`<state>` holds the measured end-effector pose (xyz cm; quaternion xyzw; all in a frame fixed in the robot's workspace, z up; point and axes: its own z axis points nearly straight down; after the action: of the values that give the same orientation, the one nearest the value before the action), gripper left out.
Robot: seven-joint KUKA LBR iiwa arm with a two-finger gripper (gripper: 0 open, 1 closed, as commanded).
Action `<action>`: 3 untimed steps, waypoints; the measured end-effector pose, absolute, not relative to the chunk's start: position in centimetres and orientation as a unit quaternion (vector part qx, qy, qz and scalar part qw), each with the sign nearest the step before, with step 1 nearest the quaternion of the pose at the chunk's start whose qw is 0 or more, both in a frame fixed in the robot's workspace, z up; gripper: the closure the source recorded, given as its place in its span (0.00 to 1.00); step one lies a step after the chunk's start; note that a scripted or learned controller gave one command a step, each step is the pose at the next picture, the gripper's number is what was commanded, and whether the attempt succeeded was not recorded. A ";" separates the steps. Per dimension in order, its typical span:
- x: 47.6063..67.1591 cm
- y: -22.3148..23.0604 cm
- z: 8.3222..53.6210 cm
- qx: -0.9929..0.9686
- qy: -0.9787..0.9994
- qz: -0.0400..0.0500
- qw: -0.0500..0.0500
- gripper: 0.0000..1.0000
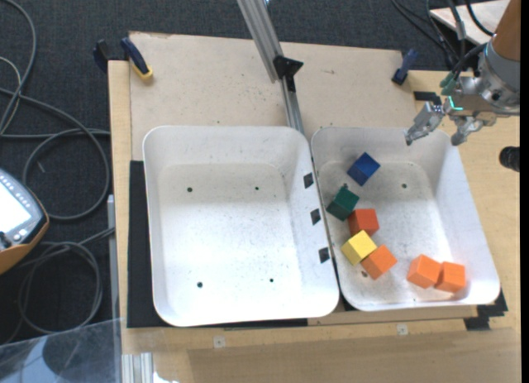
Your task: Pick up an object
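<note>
Spread wide, the gripper (440,130) hangs over the right bin's (475,216) far rim with nothing between its fingers. Blue cube (363,168) lies nearest, well apart.

Two bins (165,208) side by side, blocks (364,245) in the right one, end effector (440,127) above its far rim.

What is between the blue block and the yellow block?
In the camera view, a green block and an orange block lie between the blue block and yellow block.
</note>
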<state>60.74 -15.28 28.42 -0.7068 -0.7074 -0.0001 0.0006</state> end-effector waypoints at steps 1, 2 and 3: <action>61.4 -15.2 23.9 -0.707 -0.707 0.001 0.002 0.00; 61.8 -14.8 17.7 -0.707 -0.707 0.002 0.003 0.00; 61.6 -14.8 11.4 -0.707 -0.707 0.002 0.004 0.00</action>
<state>61.60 -14.81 11.36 -0.7072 -0.7070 0.0022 0.0038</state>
